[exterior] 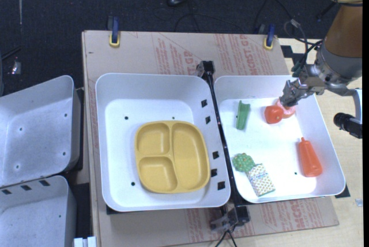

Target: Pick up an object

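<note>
Reaching in from the right, the arm brings its gripper down over the far part of the right bin. Whether the jaws are spread or pressed together cannot be told — they sit dark and small against the bin's white floor. Just below them and a touch to the left lies a red-orange cup on its side; it appears to touch or nearly touch the tips, though nothing is plainly seen between them.

Further left of the jaws, near the wall shared by the two bins, lies a green block. Well below them, toward the near right side, rests an orange bottle. Down and to the left of the jaws (close to the bin's near corner) sit a green leafy toy and a patterned pouch, touching each other.

Far left of the jaws, the left bin holds a yellow divided plate — three sections, lying flat.
</note>
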Controlling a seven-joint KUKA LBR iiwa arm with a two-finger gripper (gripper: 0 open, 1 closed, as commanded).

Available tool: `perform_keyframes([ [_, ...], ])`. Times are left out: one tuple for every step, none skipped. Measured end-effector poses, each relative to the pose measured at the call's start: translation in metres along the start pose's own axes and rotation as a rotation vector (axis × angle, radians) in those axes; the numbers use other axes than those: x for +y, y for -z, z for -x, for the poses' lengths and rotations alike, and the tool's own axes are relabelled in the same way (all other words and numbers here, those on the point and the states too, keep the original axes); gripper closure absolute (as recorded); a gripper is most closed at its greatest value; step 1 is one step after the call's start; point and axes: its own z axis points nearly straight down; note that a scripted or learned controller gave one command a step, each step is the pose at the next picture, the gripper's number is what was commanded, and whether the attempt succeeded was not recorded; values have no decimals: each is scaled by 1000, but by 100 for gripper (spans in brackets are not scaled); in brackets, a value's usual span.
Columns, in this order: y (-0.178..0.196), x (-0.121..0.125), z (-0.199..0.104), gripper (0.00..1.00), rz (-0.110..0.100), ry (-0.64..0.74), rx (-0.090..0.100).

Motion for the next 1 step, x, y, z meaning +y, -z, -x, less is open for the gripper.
perform_keyframes([
  [-3, 4, -44, 100, -1, -1, -1],
])
